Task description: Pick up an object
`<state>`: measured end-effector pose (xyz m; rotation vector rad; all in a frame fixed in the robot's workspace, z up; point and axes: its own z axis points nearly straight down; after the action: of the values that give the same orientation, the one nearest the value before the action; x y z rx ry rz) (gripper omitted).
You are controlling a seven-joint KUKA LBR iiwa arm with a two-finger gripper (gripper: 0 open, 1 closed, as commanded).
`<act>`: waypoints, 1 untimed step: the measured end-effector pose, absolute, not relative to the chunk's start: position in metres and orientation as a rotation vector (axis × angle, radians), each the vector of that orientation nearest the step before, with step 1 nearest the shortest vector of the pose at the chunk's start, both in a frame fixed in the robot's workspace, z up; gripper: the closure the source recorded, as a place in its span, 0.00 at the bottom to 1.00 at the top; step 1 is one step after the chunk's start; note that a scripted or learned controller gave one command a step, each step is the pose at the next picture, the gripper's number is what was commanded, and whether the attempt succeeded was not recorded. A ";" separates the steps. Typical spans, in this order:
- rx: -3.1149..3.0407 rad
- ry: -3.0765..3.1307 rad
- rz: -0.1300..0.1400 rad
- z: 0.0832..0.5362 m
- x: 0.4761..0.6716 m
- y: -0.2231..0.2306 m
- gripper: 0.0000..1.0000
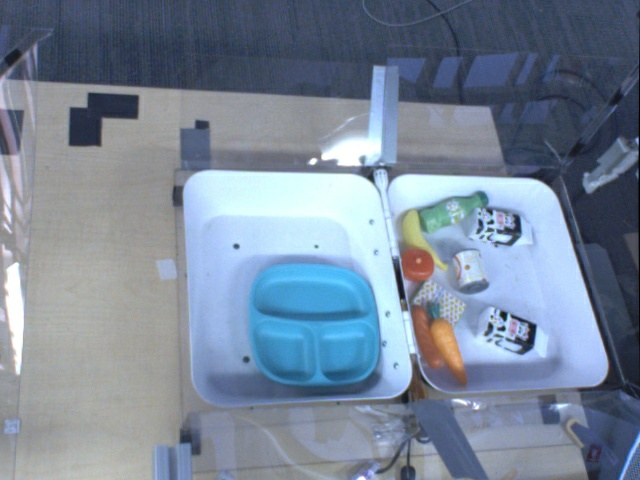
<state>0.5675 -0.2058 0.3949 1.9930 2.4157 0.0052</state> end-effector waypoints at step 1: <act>2.323 2.110 0.003 0.242 0.548 -0.205 0.00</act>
<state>0.5484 -0.2053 0.2422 2.3227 2.1099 0.0029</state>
